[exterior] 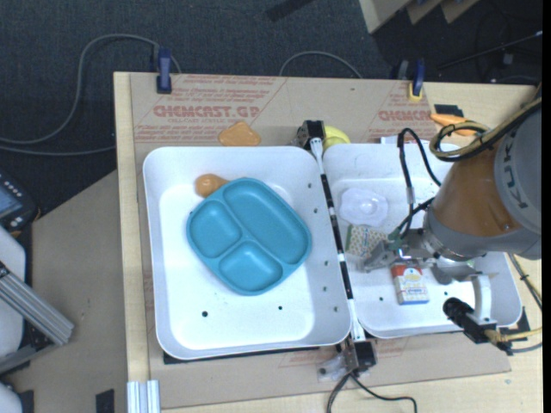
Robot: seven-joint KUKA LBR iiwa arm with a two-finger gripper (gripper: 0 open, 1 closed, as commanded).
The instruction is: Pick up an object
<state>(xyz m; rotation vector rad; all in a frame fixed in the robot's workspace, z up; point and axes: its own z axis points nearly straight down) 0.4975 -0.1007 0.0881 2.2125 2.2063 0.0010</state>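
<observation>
Camera view: bench [207, 110] carries two shallow white bins side by side. Left bin [176, 308] holds a big blue divided plate [248, 235] lying flat and skewed, its long axis running upper left to lower right, partly covering a small orange piece [207, 183] at its upper-left edge. Right bin [379, 317] is where the arm [482, 200] works, reaching in from the right, orange band over grey wrist, and its bulk hides part of that bin. Gripper [385, 255] sits low in the right bin, tips pointed left toward a patterned packet [362, 241]; it is just beside the packet, maybe touching. Whether the claw is open or closed cannot be told from here, and nothing is clearly seen between its tips, so no hold claimed. The packet, the likely pick target, lies flat near the bin's left wall, long axis roughly upper left to lower right, hard to be sure. Small red-and-white box [411, 285] lies flat just below the gripper, long axis near vertical in frame. A clear plastic cup-like item [364, 205] sits above the packet. Outside the bins, on the bench behind them: an orange lump [238, 134] and a yellow object [334, 136].
</observation>
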